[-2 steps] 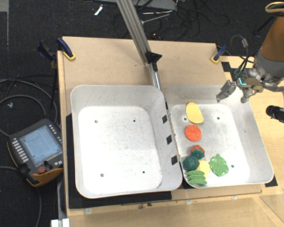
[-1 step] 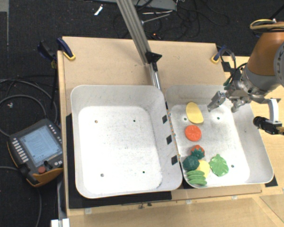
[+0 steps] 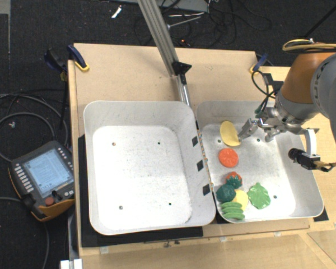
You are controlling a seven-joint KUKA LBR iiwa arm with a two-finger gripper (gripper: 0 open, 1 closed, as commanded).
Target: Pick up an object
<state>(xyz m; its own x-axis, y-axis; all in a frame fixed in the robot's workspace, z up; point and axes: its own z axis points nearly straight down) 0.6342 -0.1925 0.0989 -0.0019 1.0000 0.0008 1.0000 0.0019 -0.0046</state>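
Observation:
The right bin (image 3: 302, 200) holds several small toy foods. A pale yellow piece (image 3: 229, 133) lies at its upper left, with an orange round piece (image 3: 229, 158) just below it. Near the front lie a small red piece (image 3: 233, 179), a dark green piece (image 3: 225, 193), a yellow piece (image 3: 242, 198), a ridged light green piece (image 3: 232, 210) and a leafy green piece (image 3: 259, 196). My gripper (image 3: 259, 129) hangs over the bin's upper middle, just right of the pale yellow piece, with nothing visible between its fingers.
The left bin (image 3: 101, 116) sits beside the right one, joined along a rim with black clips (image 3: 201, 164). A metal pole (image 3: 159, 29) slants down to the bins' top junction. A teach pendant (image 3: 42, 175) lies off the bench at left.

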